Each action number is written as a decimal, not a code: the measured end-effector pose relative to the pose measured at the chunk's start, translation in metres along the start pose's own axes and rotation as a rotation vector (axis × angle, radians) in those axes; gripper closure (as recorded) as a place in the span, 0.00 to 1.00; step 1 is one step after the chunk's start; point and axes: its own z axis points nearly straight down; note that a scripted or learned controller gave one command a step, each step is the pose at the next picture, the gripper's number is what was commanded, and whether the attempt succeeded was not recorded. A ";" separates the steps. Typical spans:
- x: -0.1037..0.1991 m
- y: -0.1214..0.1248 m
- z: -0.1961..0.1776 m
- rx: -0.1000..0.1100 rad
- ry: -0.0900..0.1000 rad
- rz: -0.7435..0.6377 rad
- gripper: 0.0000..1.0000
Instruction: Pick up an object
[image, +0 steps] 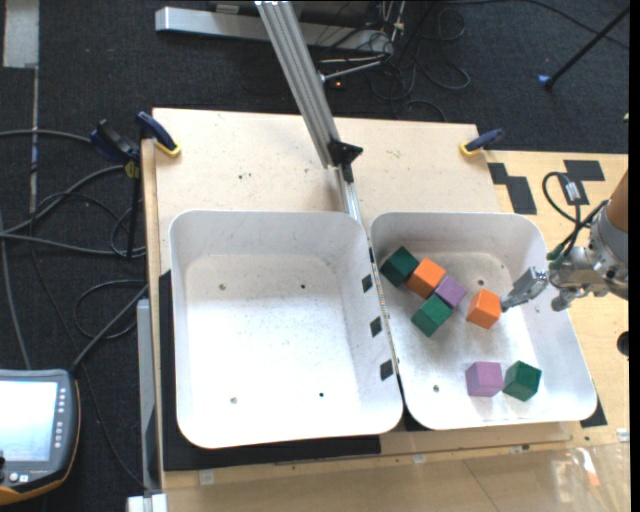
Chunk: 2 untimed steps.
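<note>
The orange block lies loose in the right bin, apart from the block cluster. My gripper hangs just beside it; I cannot tell how it stands. I judge nothing lifted yet: closing and raising remain.

The arm reaches in from the right, wrist low, gripper pointing left and downward.
</note>
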 end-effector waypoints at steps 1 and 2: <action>0.001 -0.002 0.043 0.000 0.000 -0.001 0.00; 0.001 -0.003 0.087 -0.001 0.000 -0.001 0.00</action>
